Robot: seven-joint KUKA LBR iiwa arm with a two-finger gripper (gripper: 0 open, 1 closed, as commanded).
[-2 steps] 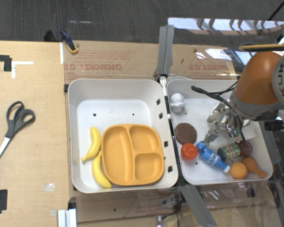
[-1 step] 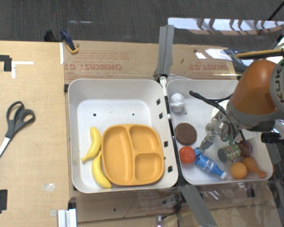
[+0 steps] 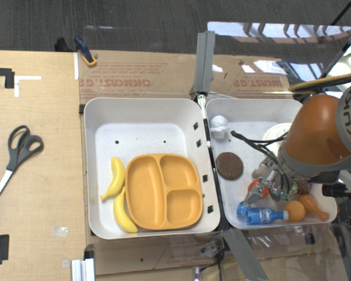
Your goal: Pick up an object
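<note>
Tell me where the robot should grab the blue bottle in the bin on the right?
Probably around its middle, coming straight down from above. The blue bottle lies on its side along the near wall of the right bin, so its round body faces up. The fingers should close across its narrow width, not along its length. The orange ball sits at one end, so the middle looks like the freest spot.

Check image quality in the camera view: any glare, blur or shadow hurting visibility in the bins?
Camera view: mostly sharp, evenly lit; the yellow tray and bananas read clearly in the left bin. Bright washed-out patch at top right behind the right bin. The gripper area is cluttered and slightly soft, shaded by the arm.
</note>
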